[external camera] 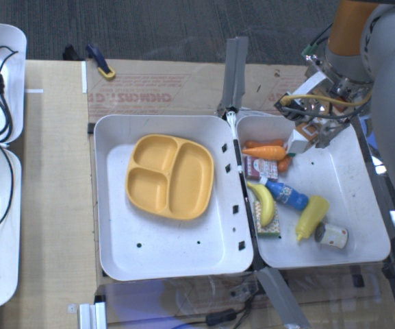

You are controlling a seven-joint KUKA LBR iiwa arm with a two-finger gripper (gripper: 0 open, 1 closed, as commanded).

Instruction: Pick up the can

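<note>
A small pale can [333, 236] with a dark end lies on its side near the front of the right bin [361, 204], touching the base of a yellow squeeze bottle [311, 217]. My gripper [307, 133] hangs over the back of that bin, well behind the can and just right of a carrot [265, 151]. Cables and the wrist body cover most of the gripper.
The right bin also holds a reddish packet [262, 166] under the carrot, a banana [263, 203] on a green box [270, 229], and a blue bottle [287, 195]. A yellow divided plate [170, 176] lies in the left bin [115, 245]. A grey divider [236, 74] stands between the bins.
</note>
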